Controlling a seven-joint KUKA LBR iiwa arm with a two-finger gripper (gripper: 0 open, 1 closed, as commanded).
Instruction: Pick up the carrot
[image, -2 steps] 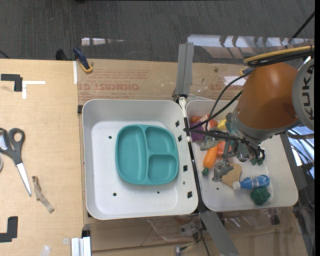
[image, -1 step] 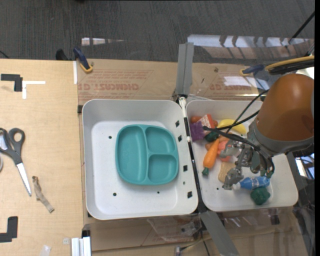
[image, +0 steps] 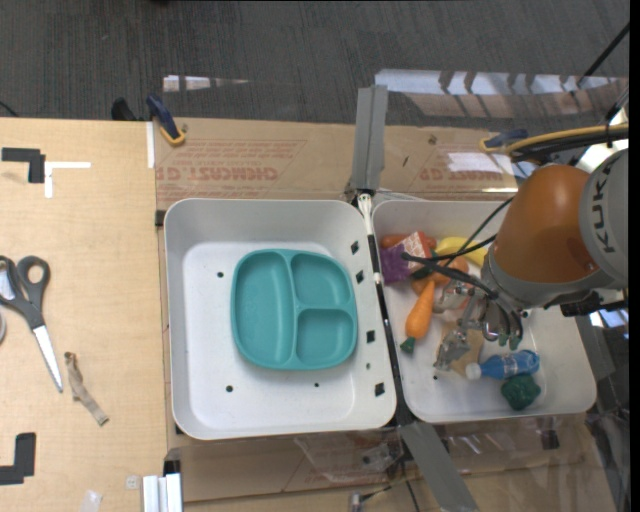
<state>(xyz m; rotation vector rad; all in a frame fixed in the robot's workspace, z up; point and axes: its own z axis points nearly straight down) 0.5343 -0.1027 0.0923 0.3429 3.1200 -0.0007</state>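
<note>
Jaws' opening cannot be told amid wrist clutter; beside them, the carrot (image: 421, 309) lies free, green end nearest the camera.

We see the arm (image: 600, 215) as a bulky grey-white casing, smooth and rounded, with dark capital letters on its side; "KU" can be read where the casing meets the picture's edge. Below it sits a broad, glossy orange band (image: 540, 235), domed like a ball and catching a soft highlight on top. Thin black cables (image: 455, 258) loop out from beneath the orange part, and another dark cable runs along the casing above. A yellow strip crosses behind the upper casing. The claw (image: 470, 340) is a cluster of bare silvery metal pieces, brackets and small links, with thin pale fingers.
</note>
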